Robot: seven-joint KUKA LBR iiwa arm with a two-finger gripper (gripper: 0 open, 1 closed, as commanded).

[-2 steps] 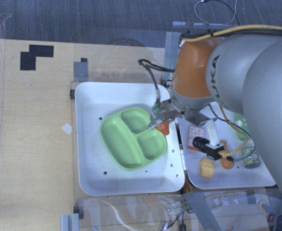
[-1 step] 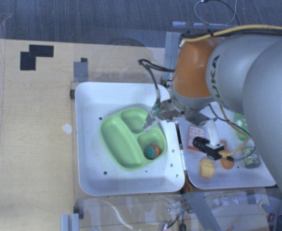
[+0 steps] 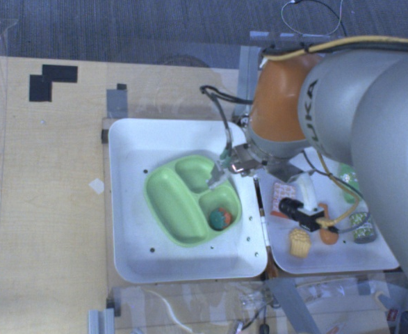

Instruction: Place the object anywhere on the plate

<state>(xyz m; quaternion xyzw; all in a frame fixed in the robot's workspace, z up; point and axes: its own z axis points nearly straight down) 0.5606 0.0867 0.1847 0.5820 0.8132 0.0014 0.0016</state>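
In the left white bin [image 3: 131,256] lies a light green plate [image 3: 169,207] divided into three compartments: one long along its left side and two smaller on its right. The object [image 3: 220,218], a small round teal thing with an orange patch, sits in the near right compartment, close to the plate's rim. The gripper [image 3: 219,172] hangs over the far right compartment, its tip above the ridge between the compartments, apart from the object; whether it is spread or closed cannot be told. The grey arm [image 3: 343,103] crosses above the right bin [image 3: 370,256], where a yellow corn cob [image 3: 299,242] lies near an orange piece [image 3: 328,236] and a pink packet [image 3: 284,192].
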